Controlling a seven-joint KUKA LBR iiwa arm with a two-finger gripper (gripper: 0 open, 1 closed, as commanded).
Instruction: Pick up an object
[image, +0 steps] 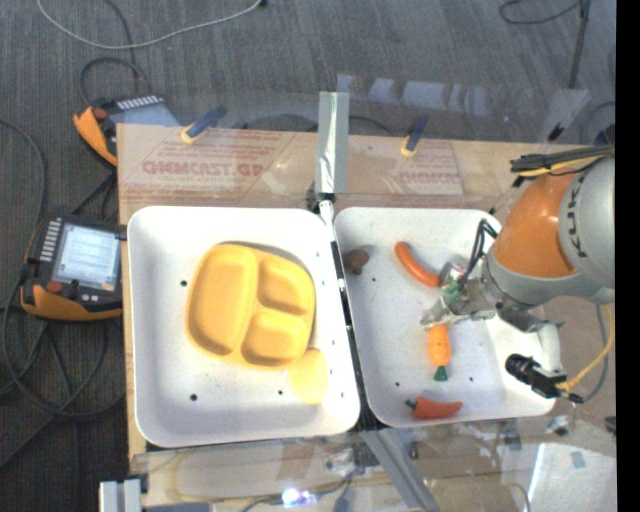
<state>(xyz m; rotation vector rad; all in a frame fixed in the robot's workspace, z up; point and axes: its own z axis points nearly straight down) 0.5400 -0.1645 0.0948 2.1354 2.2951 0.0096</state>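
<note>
In the right bin lie a hot dog sausage, a toy carrot, a red chili pepper and a small brown piece near the left wall. My gripper hangs over the bin's middle right, just above the carrot's top end and right of the sausage. Nothing shows between its fingers.
The left bin holds a yellow divided tray and a pale yellow round piece. The arm's orange band and grey body cover the right bin's right side. A pendant lies left of the bench.
</note>
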